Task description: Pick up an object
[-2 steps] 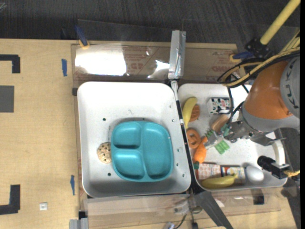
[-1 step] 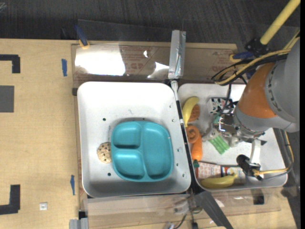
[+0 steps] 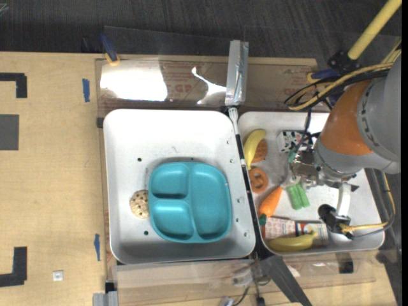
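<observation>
Arm [image 3: 376, 116] cut off by right edge, hiding right bin [image 3: 366, 238] corner.

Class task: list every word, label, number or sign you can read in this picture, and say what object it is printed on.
None can be read.
Red and white flat packet in the right white bin: print too blurred to read.
Brown cardboard panel behind the bins: faint reddish marks, unreadable.

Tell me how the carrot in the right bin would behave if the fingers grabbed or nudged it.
The carrot tapers to a point, so it would probably roll in an arc if pushed. Its smooth, glossy orange surface suggests that it could slip from a pinch near the narrow end. It lies close to the green piece, which a nudge might disturb.
</observation>
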Tool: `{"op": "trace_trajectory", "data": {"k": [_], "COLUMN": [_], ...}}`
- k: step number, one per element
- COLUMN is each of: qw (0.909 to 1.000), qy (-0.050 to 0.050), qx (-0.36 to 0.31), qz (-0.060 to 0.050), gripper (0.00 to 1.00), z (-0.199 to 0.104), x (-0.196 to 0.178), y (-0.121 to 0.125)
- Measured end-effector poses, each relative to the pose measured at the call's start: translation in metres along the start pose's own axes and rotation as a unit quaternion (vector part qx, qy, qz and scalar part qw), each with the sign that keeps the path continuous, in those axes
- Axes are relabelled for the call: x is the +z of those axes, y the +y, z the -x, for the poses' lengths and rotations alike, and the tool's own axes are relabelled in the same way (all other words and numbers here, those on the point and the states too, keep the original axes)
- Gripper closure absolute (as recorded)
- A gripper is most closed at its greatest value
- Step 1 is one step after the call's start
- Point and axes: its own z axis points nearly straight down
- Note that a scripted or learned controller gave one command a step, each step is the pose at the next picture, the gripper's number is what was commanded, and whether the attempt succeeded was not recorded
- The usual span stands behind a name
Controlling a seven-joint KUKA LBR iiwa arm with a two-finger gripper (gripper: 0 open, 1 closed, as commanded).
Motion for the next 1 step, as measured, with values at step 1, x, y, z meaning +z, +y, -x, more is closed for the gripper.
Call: {"op": "trace_trajectory", "data": {"k": [1], "qw": [0.9999], "qy": [0.001], "qx": [0.015], "qz": [-0.001], "gripper": [1.00], "z": [-0.0589], "x": [-0.0903], "y": [0.0263]}}
